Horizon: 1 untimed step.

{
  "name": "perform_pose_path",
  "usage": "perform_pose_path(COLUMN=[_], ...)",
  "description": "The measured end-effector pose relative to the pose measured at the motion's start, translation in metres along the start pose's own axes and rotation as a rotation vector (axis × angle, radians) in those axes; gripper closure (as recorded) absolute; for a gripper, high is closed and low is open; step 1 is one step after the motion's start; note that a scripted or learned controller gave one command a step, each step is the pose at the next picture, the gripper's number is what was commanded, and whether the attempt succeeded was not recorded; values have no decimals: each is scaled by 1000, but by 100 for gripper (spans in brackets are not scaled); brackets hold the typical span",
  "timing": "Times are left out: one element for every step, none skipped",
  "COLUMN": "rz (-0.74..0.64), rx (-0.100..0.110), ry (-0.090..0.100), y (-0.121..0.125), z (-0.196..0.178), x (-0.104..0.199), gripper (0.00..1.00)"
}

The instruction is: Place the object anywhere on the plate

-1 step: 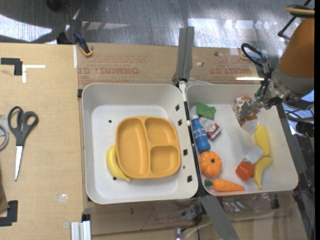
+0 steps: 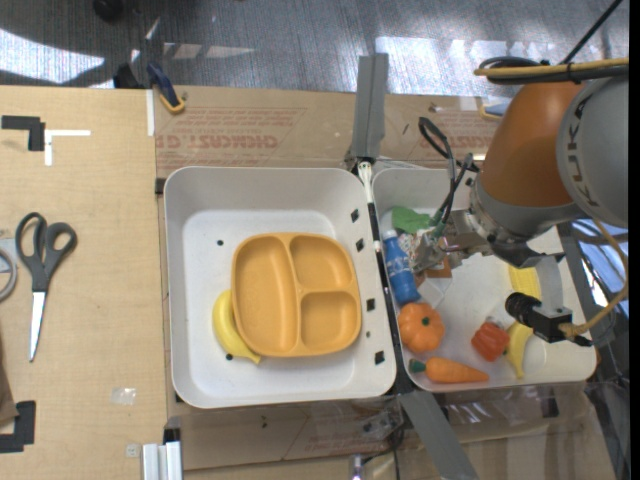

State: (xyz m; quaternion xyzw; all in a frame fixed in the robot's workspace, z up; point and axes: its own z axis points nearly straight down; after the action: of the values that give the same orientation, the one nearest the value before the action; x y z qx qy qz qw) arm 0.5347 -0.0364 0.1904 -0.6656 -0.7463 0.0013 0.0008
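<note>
A pair of grey-handled scissors lies on the pale wooden bench at far left, beside brown cardboard that runs under two shallow white bins. Beyond the bench, grey carpeted floor stretches away, crossed by patches of light.

The left bin holds a yellow-orange divided plate with three compartments; a banana lies tucked partly under its left edge.

In the right bin, a blue bottle lies along the left wall, a green item near its upper end. Below sit a small orange pumpkin, a carrot near the front wall, a red-orange piece and a yellow object toward the right.

The grey-and-orange arm reaches in from the right, its gripper low over the right bin, just right of the bottle. How far its fingers are parted, and whether they hold anything, cannot be made out.
</note>
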Motion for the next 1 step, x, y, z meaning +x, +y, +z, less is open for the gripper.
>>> perform_pose_path(rz=[134], rx=[2], ry=[0], y=[-4], z=[0], x=[61], gripper=[100])
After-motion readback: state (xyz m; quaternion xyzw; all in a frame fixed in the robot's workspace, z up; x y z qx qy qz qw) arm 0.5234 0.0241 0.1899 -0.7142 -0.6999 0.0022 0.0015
